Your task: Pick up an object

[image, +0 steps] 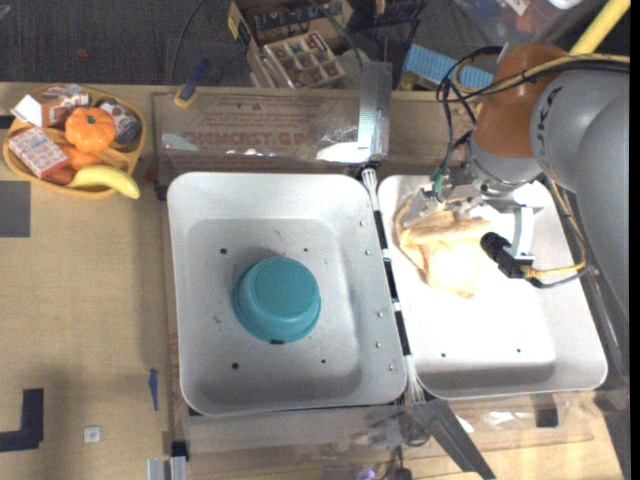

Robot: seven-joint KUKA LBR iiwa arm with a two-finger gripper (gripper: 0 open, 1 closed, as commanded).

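Fingers (452,196), state untellable, sit over crumpled tan cloth (443,248) in right bin (520,368); round teal bowl (278,299) left.

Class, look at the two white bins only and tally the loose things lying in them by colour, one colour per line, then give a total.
Teal: 1, the upturned bowl in the left bin
Tan: 1, the crumpled cloth-like thing in the right bin, under the gripper
Total: 2

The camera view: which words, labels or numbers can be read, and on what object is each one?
None can be read.
Clear bag behind the bins: reddish print, too blurred.
Small packets in the fruit basket: print too small.
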